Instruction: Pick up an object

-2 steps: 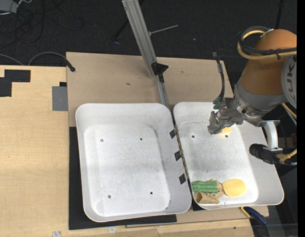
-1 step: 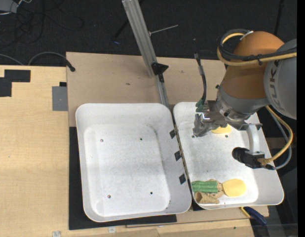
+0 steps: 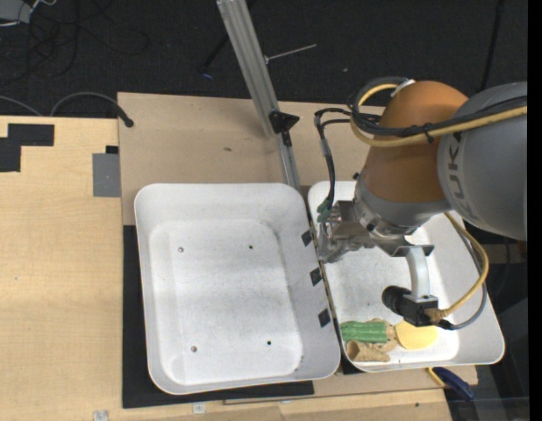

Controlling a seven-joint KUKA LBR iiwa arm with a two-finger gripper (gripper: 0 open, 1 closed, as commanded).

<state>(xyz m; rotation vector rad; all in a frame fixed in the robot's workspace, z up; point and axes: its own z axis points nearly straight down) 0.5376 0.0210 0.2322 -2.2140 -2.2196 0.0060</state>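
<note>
A grey robot arm [image 3: 481, 160] with an orange band [image 3: 417, 139] above its wrist reached in from the right and bent down over the right bin [image 3: 481, 345], one of two shallow white bins side by side on a light wooden surface [image 3: 52, 261]. Its wrist hung over the back half of that bin, close to the rim shared with the left bin [image 3: 223, 288]. The gripper [image 3: 334, 235] sat low beside that shared rim, mostly hidden under the wrist, so whether it was spread or closed could not be told, and nothing could be seen in its grasp. In the front corner of the right bin, clear of the gripper, lay three small things close together: a green object [image 3: 363, 330], a tan object [image 3: 373, 350] just in front of it, and a yellow object [image 3: 417, 336] to their right.
</note>
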